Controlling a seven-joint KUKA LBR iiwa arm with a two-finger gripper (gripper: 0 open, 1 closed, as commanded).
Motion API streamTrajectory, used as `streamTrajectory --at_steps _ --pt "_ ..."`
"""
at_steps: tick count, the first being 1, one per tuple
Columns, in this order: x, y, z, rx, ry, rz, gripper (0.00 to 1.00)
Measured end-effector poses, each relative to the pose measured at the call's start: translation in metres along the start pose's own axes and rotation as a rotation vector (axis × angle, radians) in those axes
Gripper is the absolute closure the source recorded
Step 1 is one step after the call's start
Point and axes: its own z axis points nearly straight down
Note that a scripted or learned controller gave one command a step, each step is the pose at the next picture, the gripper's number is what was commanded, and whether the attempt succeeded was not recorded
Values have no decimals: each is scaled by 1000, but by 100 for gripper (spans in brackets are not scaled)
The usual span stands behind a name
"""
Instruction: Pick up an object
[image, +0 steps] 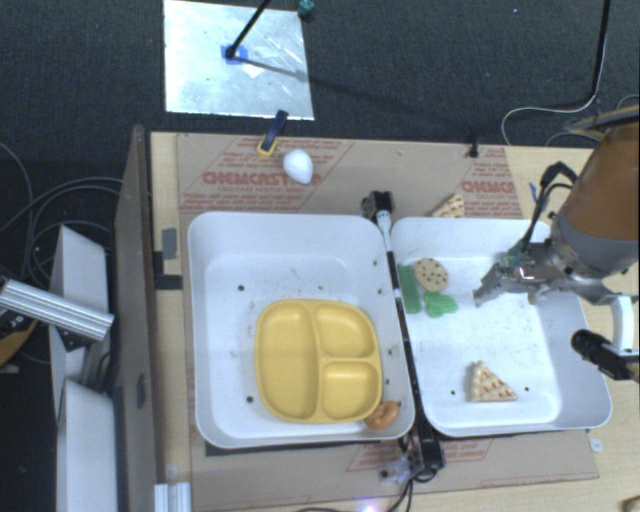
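Cookie-like round tan disc (431, 273) sits far-left in your right white bin (575, 410), touching green plastic pieces (424, 297). Right of these hovers your grey gripper (487, 292); you cannot tell its finger spacing.

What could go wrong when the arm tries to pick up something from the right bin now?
The cookie lies touching the green piece, close to the left wall of the right bin. A grasp there may take both, or push one into the wall. The gripper hangs near these two, while the pizza slice lies alone further off. Being flat, the slice may slide instead of lifting.
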Motion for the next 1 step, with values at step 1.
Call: streamTrajectory --at_steps 1 --pt "-71 67 -2 -7 -5 4 0"
